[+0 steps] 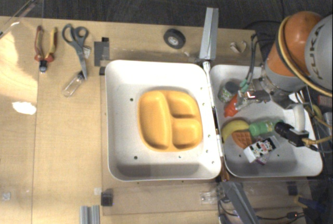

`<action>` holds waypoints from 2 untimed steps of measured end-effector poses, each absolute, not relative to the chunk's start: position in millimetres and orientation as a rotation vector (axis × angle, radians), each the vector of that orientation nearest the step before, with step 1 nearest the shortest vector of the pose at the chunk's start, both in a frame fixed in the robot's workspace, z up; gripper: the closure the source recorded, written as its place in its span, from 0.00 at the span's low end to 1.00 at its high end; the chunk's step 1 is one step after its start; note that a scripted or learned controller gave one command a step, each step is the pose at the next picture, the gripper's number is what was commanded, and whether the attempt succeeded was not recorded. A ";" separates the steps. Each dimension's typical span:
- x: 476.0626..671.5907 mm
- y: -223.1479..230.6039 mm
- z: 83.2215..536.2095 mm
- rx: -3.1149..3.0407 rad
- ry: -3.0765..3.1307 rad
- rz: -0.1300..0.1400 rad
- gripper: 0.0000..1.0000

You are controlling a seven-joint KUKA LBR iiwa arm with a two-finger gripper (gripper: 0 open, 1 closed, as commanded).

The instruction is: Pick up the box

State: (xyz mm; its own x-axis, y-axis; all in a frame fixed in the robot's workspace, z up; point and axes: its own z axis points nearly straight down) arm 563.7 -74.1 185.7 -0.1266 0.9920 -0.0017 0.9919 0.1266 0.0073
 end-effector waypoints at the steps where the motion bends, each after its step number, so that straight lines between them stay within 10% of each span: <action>1: 563.7 -74.1 185.8 2.072 2.353 0.007 0.00; 2: 619.6 -91.4 99.6 2.012 2.402 0.008 0.00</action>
